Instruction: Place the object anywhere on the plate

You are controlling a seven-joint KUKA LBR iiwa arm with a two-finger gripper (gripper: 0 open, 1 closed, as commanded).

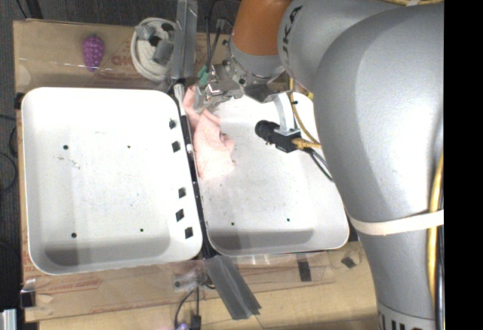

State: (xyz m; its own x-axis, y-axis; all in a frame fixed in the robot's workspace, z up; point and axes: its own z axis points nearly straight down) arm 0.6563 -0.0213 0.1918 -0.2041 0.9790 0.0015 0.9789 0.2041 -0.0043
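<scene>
**Ana:** Over the right bin, near its far left corner, the tool sits low at the end of the grey arm. Right under it lies a pink cloth, crumpled against the bin's left wall.

**Ben:** Is the cloth in the tool?

**Ana:** I cannot tell. The metal parts at the wrist are small and cluttered, and the top edge of the cloth meets them, so whether the tool is wide, narrow or pinching fabric is not something I can read from this slanted view.

**Ben:** And the plate?

**Ana:** I can't pick out a plate as such. The left bin is bare white with a few dark dots; the right one carries the cloth. On the counter behind the bins sit a small purple thing and a white coil.

**Ben:** So what would doing this step well take?

**Ana:** My judgement: the step is the pick. Cloth is limp, so the tool should come down on a raised fold, not a flat patch, and close fully before lifting. The cloth hugs the wall between the bins, so approaching from the open side should avoid a knock on the rim.

**Ben:** Risks?

**Ana:** A thin pinch may slip out on the lift, and a trailing corner could drag over the divider. Lifting straight and high before travelling would help.
</scene>
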